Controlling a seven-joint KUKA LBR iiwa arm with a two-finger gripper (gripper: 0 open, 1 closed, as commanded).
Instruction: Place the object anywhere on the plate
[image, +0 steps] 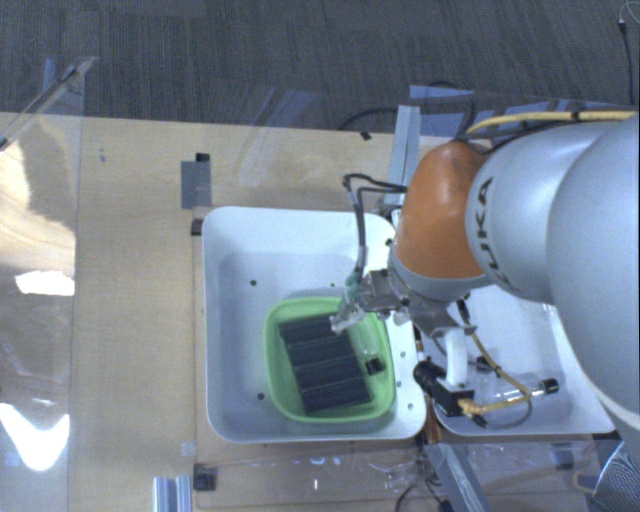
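Lying in the left bin (230, 300), a green plate (285, 395) holds a dark ridged object (322, 365); tool (350, 310) state unclear.

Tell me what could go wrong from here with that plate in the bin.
The dark ridged object already fills most of the green plate, so little bare rim remains. The end effector sits close over the plate's upper edge and could nudge it. The arm hides much of the right bin.

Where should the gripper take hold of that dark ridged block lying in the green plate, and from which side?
Probably across its narrower width, coming straight down from above. The dark ridged block lies flat in the green plate, its long axis at a slant, so the fingers should straddle the two long edges near the middle, clear of the plate's raised rim.
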